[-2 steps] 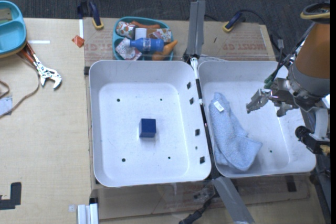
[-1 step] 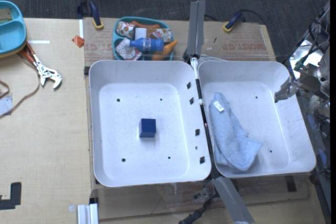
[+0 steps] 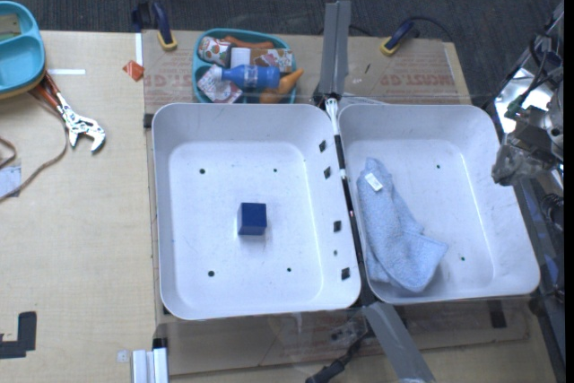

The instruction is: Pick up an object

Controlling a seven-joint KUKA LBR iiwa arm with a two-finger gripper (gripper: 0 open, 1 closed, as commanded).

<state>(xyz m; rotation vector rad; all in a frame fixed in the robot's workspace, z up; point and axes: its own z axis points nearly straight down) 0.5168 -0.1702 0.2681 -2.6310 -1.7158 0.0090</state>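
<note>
Two white bins (image 3: 170, 193) sit side by side, well left of the claw (image 3: 516, 161), which hangs at the right bin's far edge. I cannot tell if it is wide or narrow. Picking has not started: next it must reach left and down to the grey cloth (image 3: 395, 229), or further to the small blue block (image 3: 252, 218).

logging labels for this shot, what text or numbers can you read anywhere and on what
Red print on the cardboard sheet behind the bins: mirrored or upside down, too blurred to read.
White tag on the grey cloth in the right bin: too small to read.
Packets in the teal tray: print too small to read.
Blue block in the left bin: no text.
</note>
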